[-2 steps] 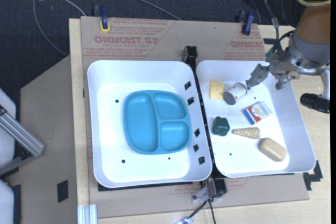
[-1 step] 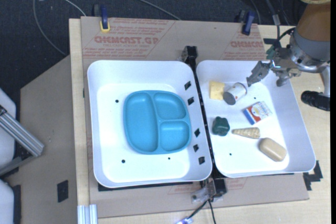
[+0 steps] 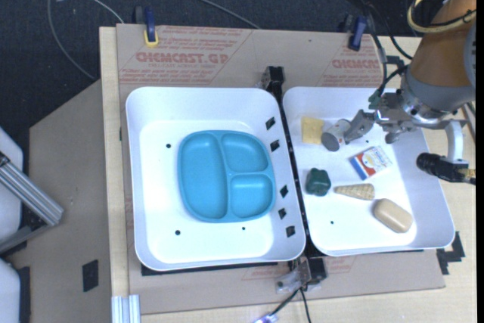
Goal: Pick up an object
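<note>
The right bin (image 3: 431, 234) holds several small objects. A yellow block (image 3: 311, 129) lies at its upper left and a dark green lump (image 3: 318, 181) sits near the divider. A tan cone (image 3: 355, 191) lies on its side, with a beige oval piece (image 3: 392, 215) below it. A red, white and blue packet (image 3: 370, 161) rests in the middle. My gripper (image 3: 340, 135) hangs over the right bin, just right of the yellow block and above the packet, and I see nothing held in it.
In the left bin (image 3: 144, 125) lies a blue divided plate (image 3: 227, 175). Black clips run along the divider (image 3: 286, 163) between the bins. The arm's orange band (image 3: 446, 49) and its cables stand over the right bin's far right corner.
</note>
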### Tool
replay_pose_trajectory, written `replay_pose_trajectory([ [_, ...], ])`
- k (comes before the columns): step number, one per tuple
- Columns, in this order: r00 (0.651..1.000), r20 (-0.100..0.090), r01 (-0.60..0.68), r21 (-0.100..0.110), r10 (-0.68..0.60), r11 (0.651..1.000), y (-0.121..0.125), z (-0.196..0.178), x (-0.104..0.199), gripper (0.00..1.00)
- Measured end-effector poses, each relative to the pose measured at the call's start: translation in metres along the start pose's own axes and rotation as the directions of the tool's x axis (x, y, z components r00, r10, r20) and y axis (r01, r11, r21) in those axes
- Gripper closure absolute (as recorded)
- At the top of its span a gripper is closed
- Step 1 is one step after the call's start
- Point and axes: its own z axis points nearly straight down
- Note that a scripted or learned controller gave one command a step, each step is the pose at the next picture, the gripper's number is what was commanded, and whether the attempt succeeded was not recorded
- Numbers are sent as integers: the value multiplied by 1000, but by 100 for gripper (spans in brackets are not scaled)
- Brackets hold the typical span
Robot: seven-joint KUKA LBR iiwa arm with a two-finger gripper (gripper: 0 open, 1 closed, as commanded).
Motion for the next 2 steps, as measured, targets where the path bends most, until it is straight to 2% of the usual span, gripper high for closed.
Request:
replay_pose_trajectory([
  [2, 1000, 2, 1, -7, -1, 1000, 1, 88, 4, 0],
])
